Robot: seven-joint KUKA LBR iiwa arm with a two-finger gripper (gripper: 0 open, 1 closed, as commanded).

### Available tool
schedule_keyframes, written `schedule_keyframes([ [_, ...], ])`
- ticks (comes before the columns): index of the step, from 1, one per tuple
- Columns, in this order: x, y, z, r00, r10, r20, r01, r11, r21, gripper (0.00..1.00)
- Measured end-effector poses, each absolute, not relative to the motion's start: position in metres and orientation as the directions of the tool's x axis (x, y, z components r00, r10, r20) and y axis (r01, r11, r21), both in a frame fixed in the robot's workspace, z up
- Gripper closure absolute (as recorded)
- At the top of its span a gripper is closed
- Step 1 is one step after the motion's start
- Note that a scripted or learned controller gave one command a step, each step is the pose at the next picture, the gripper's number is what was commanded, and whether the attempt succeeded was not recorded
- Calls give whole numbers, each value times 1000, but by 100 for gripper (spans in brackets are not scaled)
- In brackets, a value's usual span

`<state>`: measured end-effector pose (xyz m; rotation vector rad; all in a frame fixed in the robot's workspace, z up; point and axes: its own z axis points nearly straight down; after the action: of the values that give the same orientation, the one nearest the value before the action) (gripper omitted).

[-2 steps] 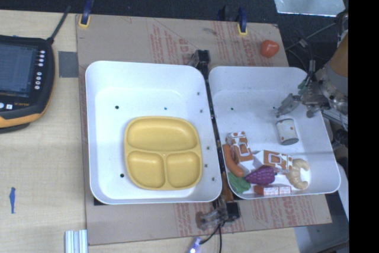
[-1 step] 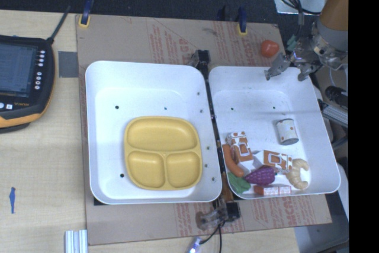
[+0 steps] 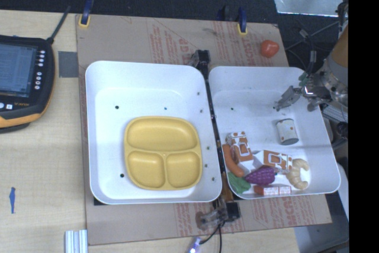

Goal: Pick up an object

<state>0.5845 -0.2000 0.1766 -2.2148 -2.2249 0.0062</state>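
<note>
The worktop point(image 3: 47, 151) carries two shallow white bins side by side on a sheet of brown cardboard point(image 3: 160, 38); the left bin point(image 3: 103, 83) holds a yellow divided tray point(image 3: 163, 152) with three compartments, lying flat towards the bin's near side.

The right bin point(image 3: 249, 89) holds the loose objects; a small grey cylinder point(image 3: 287, 131) lies on its side near the middle of the bin, apart from the rest; along the near edge sits a cluster of toy food, with an orange carrot-like piece point(image 3: 232, 163), a green piece point(image 3: 238, 183), a purple bunch point(image 3: 260, 175), a pale croissant-shaped piece point(image 3: 298, 173), and two brown-and-white patterned blocks point(image 3: 240, 144), one beside the carrot and one beside the croissant.

The arm enters from the right, and the end effector point(image 3: 288, 98) hangs over the far right part of the right bin, just above the grey cylinder in the view and not touching it; its fingers point(image 3: 283, 101) point leftwards, nothing is seen between them, and whether they stand wide or narrow cannot be told at this angle.

A red ball-like object point(image 3: 269, 48) rests on the cardboard beyond the right bin; a control pendant with an orange rim point(image 3: 21, 83) lies at the worktop's left edge.
</note>
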Motion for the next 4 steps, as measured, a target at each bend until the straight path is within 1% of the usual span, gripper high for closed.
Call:
schedule_keyframes([
  [1, 571, -194, 155, -5, 1000, -1, 1000, 5, -4, 0],
  [2, 551, -204, 135, -5, 1000, -1, 1000, 5, -4, 0],
  [3, 565, -207, 91, -7, 1000, 1, 1000, 7, -6, 0],
  [4, 496, -212, 215, -3, 1000, -1, 1000, 3, -1, 0],
])
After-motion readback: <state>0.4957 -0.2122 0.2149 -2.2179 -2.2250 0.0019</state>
